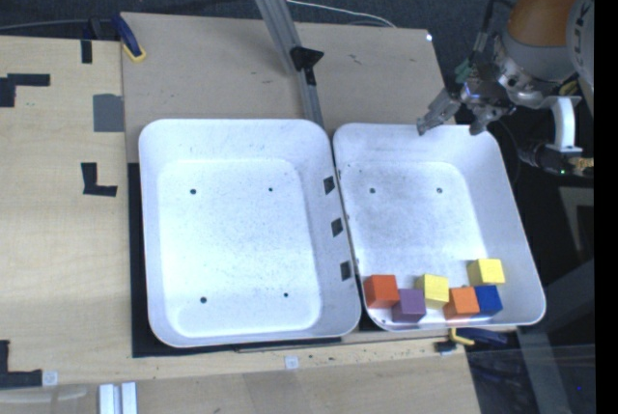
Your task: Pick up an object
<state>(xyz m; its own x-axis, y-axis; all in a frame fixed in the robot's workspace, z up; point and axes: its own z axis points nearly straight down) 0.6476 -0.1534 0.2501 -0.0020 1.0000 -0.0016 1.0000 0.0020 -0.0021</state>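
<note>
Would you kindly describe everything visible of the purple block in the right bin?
The purple block is a small, matte cube, seemingly painted wood or foam. It sits upright on the floor of the right bin, near its front wall, between the orange block and the yellow block, close against both.

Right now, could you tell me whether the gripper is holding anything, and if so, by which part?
Nothing is held. The gripper is open above the far edge of the right bin, and the coloured blocks lie along that bin's near wall.
</note>
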